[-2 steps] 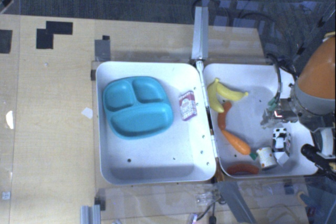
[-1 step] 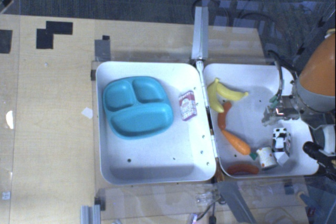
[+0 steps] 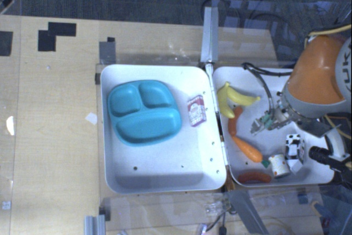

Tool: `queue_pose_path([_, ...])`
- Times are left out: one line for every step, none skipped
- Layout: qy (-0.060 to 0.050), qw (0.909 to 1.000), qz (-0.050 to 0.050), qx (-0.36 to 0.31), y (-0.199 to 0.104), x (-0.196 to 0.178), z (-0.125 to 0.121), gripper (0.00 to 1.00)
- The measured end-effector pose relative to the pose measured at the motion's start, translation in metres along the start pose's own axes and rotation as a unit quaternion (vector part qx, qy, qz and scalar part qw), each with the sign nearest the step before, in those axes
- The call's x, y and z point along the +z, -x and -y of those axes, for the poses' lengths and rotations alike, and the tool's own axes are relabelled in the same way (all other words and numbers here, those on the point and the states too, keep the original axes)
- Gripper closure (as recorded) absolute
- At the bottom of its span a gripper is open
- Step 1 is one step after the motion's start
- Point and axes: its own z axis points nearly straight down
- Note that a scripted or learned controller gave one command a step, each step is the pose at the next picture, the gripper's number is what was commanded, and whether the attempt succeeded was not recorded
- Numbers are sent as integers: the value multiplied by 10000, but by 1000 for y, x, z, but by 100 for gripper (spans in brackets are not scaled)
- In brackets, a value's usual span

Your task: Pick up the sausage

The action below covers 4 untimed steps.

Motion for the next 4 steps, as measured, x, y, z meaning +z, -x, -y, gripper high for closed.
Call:
queue_pose_path([1, 9826, -3, -1858, -36, 0, 2, 100])
queue_pose_path([22, 9714, 12, -2373, -72, -62, -11, 100])
queue_pose_path([11, 9363, 3, -3512, -96, -47, -21, 100])
queue_pose_path([11, 9363, 3, -3512, -97, -47, -22, 0])
